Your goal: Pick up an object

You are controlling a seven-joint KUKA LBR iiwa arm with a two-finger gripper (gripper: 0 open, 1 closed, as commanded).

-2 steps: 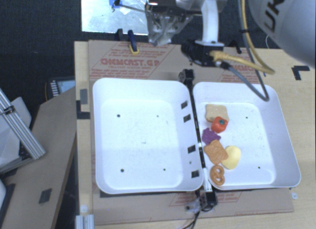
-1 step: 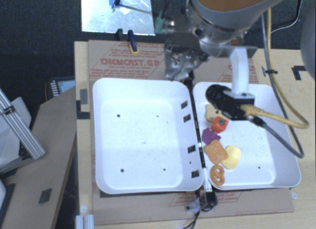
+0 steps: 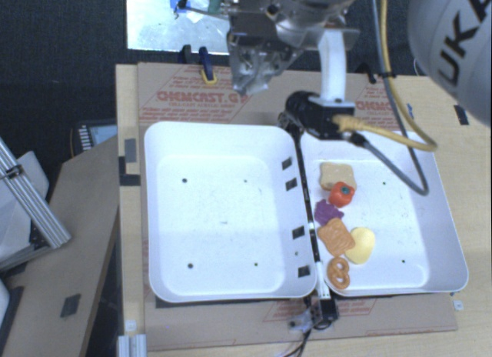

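Several small toy foods lie in a column along the left side of the right bin [image 3: 430,217]. From back to front they are a tan bread piece [image 3: 337,173], a red tomato [image 3: 342,193], a purple piece [image 3: 328,211], an orange cracker [image 3: 336,235], a yellow lemon [image 3: 361,245] and a pretzel [image 3: 338,272]. My gripper [image 3: 250,75] hangs high over the back edge of the left bin [image 3: 154,194], well away from the toys. I see nothing hanging under it.
The two white bins sit side by side on a cardboard sheet [image 3: 184,94], joined by a black-clipped divider [image 3: 304,209]. A blue and yellow clamp [image 3: 206,65] sits at the back of the cardboard. An aluminium frame piece [image 3: 31,201] stands at the far left.
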